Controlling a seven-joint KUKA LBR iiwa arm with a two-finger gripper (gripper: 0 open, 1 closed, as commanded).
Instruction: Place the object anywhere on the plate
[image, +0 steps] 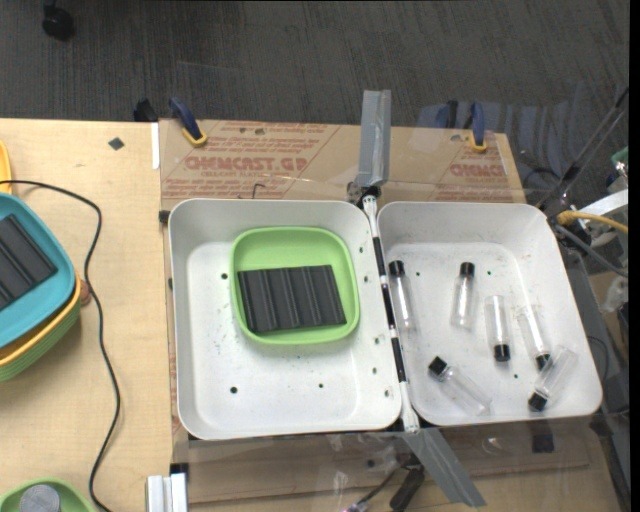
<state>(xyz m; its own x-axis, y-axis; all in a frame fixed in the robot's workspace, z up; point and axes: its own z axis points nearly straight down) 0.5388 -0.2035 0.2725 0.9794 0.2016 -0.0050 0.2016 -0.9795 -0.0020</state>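
A green square plate with a dark ribbed mat on it sits in the left white bin, toward its back. In the right white bin lie several clear plastic vials with black caps: one along the left wall, one near the middle, two side by side at right, one near the front and one at the front right corner.
A stack of teal and green plates stands on the wooden bench at far left, with a black cable running past it. Cardboard lies behind the bins, held by clamps. A grey divider post rises between the bins.
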